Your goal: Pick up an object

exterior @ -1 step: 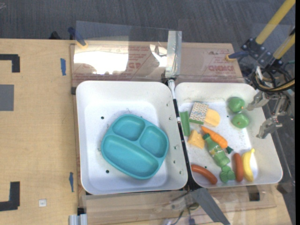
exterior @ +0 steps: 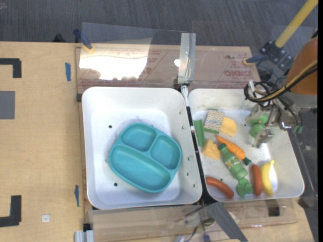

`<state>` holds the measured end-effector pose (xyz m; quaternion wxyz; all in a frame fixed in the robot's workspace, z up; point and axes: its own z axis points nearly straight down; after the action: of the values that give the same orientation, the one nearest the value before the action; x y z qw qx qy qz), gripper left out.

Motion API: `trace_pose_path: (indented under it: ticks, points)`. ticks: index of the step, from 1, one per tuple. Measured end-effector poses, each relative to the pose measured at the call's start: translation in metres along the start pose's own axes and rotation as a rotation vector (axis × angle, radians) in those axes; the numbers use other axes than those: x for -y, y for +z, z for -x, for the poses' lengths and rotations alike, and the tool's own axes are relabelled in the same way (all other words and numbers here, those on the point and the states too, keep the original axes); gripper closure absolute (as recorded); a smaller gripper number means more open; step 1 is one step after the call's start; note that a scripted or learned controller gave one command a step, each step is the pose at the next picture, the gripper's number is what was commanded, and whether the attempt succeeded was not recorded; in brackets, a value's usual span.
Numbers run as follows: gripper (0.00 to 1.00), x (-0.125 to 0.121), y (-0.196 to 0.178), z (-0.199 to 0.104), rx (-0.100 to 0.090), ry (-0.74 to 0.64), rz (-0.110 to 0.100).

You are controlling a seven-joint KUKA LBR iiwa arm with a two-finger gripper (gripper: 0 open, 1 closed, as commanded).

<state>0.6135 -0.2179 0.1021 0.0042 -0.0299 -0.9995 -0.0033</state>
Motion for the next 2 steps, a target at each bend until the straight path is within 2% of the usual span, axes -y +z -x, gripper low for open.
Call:
trace_pose_path:
  ticks: [1,2]
  points:
    - [0.0,-0.077,0.014,-0.031,0.021,-0.047,-0.006]
    - [0.0,-0.125,0.013,-0.044,0.022,-0.04,-0.007]
